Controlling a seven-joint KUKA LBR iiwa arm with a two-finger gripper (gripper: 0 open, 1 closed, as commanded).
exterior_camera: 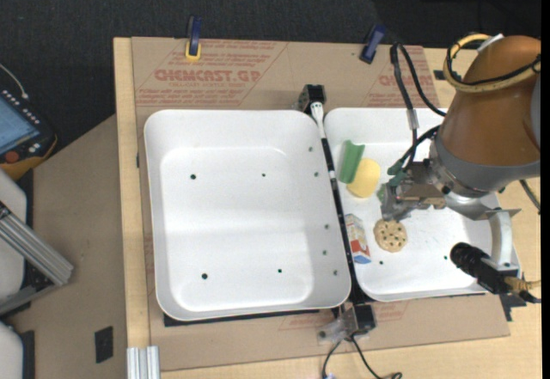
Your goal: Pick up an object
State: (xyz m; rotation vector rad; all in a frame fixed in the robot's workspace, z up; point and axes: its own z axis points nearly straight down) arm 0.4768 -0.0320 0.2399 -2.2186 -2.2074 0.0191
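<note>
Nearest the front of the right bin (412,283) lies a small carton (358,240), w/ a round speckled cookie (391,236) just beside it. The pincer (393,204) hangs right above the cookie (open or clenched, can't tell). Farther back sit a yellow lemon (365,179) and, touching it, a green block (351,161). The left bin (236,214) shares the counter (142,68).

Arm (494,124) over right bin (430,278), cookie (391,236) below
</note>
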